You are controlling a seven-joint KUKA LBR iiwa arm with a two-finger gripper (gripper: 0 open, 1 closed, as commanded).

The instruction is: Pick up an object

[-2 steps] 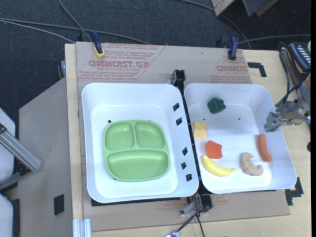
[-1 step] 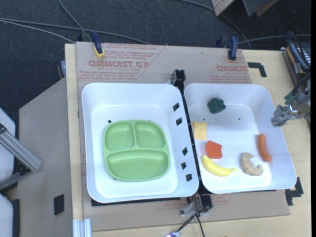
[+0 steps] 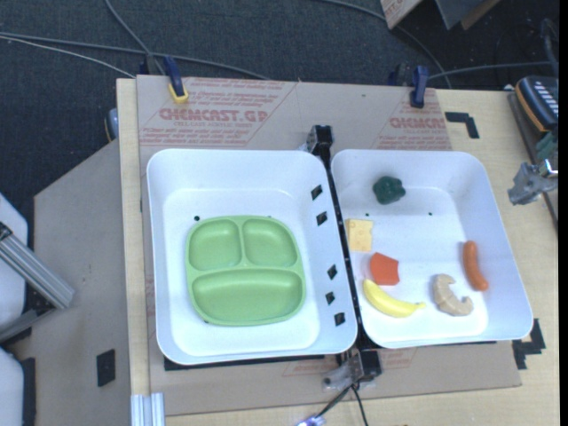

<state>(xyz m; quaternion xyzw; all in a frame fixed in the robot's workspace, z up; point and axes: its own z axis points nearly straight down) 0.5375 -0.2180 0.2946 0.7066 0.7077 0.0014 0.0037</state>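
Observation:
The right bin (image 3: 497, 238) holds several toy foods. A dark green broccoli (image 3: 388, 189) lies near its back. A pale yellow cheese block (image 3: 359, 235) and an orange-red piece (image 3: 384, 269) sit by its left wall. A yellow banana (image 3: 390, 302) and a beige curved pastry (image 3: 453, 295) lie along its front, and an orange sausage (image 3: 475, 265) lies at its right. My gripper (image 3: 532, 183) shows partly at the view's right edge, outside the right bin's far right corner, away from all the items and with nothing seen in it.
The left bin (image 3: 169, 238) holds a green divided plate (image 3: 246, 269). A black divider with clips (image 3: 330, 238) runs between the bins. Blue clamps (image 3: 174, 78) (image 3: 419, 85) hold the cardboard at the back. Cables cross the dark floor behind the bench.

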